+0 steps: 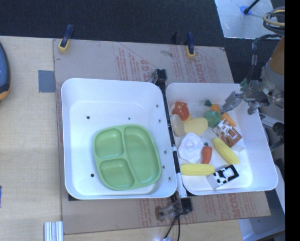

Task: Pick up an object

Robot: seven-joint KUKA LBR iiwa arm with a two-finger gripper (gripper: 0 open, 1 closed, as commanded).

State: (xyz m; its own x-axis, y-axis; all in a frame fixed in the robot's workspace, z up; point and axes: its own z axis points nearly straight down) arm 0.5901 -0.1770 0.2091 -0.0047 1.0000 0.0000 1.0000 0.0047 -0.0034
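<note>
Black-and-white toy (225,175) lies at the right bin's (260,185) front edge, beside a corn cob (197,169), with more toy food piled behind. At that bin's back right corner hovers the end effector (241,101), fingers spread, nothing between them. Green divided plate (127,157) sits in the left bin (79,134).

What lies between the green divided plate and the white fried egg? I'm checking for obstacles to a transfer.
In the camera view, the two bins' adjoining white rims separate the green plate from the fried egg.

Grey arm (270,84) reaching from right, wrist low
</note>
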